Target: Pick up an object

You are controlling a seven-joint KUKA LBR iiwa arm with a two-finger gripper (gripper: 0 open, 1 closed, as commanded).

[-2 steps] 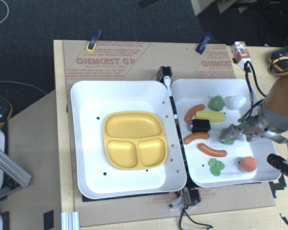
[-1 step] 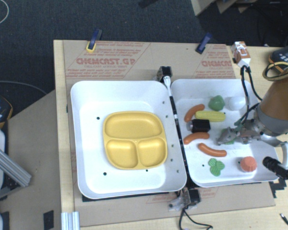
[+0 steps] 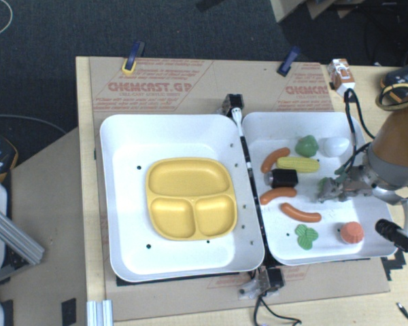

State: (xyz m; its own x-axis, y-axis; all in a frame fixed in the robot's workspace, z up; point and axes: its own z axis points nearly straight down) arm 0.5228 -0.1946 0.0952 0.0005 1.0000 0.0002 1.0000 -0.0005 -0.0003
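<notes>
Yellow divided plate (image 3: pixel 190 198) in left bin (image 3: pixel 122 141); gripper (image 3: pixel 334 189) low in right bin (image 3: pixel 326 253) among toy foods.

Grey arm (image 3: pixel 387 165) w/ orange band, black cable

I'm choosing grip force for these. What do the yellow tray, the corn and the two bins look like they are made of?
The yellow tray looks like moulded plastic with a soft sheen, its three compartments smooth and rounded. The corn seems to be a toy, probably plastic or rubber, evenly coloured. The left bin and right bin look like thin white plastic, smooth, with rounded corners.
</notes>
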